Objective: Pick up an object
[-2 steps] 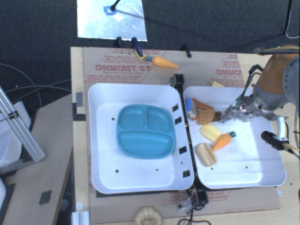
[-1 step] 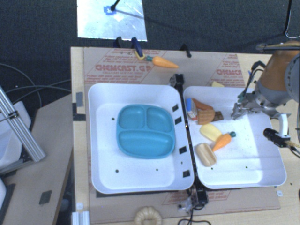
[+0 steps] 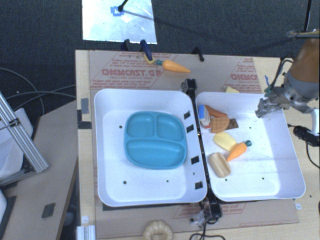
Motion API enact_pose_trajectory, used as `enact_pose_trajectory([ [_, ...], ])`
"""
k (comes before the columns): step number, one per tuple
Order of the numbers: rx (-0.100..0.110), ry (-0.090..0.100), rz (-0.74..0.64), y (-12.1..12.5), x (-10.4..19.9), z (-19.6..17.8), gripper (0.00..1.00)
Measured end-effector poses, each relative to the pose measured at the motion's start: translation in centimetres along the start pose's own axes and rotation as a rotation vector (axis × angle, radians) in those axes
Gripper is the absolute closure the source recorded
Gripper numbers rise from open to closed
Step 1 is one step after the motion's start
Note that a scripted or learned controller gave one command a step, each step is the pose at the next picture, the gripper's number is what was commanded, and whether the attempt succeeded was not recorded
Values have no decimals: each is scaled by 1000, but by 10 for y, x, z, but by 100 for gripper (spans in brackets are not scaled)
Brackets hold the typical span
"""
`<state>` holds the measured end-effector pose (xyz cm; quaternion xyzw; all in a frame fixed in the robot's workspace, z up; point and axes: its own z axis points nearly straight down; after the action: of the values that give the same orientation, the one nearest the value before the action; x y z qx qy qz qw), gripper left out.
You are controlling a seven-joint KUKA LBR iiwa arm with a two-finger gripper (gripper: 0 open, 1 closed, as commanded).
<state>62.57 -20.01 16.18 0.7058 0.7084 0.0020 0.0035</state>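
You are looking at the left bin (image 3: 107,149), which is holding a blue divided plate (image 3: 154,139) at its middle. The right bin (image 3: 280,174) is carrying a huddle of toy foods near its left wall: a brown waffle piece (image 3: 219,124), a yellow lump (image 3: 224,141), a tan bread roll (image 3: 219,164) and an orange carrot (image 3: 237,151). The gripper (image 3: 265,107) is hovering over this bin's upper right edge, gripping nothing. Another carrot (image 3: 173,66) is lying on the board behind the bins.
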Motion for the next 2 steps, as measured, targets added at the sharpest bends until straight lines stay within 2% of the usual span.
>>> enact_pose_trajectory([
  [1, -1, -1, -1, -1, -3, -65, 100],
  [2, 4, 0, -2, 0, -3, -63, 100],
])
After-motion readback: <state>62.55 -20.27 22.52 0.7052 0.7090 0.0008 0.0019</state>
